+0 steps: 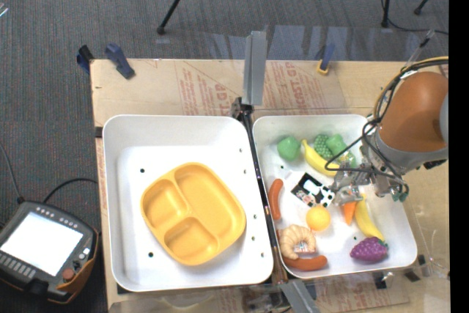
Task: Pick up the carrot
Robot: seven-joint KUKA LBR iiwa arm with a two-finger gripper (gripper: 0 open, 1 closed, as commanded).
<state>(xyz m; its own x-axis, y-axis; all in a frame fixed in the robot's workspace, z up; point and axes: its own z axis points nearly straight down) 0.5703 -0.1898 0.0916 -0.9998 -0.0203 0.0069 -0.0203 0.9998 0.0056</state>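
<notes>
Dark grey carpet behind, tripod legs across the top of the frame, a handheld control pendant at lower left. Below that, a cardboard-covered worktop carrying two white bins side by side.

Left bin: holding a yellow divided plate, nothing else on it.

Right bin: crowded with toy food. Green pieces and a yellow banana toward the top, a red sausage along the left wall, a black-and-white tag card mid-bin, a yellow ball below it, a croissant with a second sausage at lower left, purple grapes at lower right beside a second banana.

Carrot: small, orange, lying in the right half of the right bin, between the yellow ball and the second banana, upper end tucked under the tool.

Gripper: hanging from the orange-banded wrist at the right of the frame, poised directly above the carrot's upper end. Open or closed: cannot tell, cables and metalwork hiding the tip. Nothing visibly held.

Judging by looks: a light, stiff, smooth plastic toy, tapered, so likely to slip. Best taken across the thicker middle, not the narrow point, keeping clear of the banana crowding its right side.
</notes>
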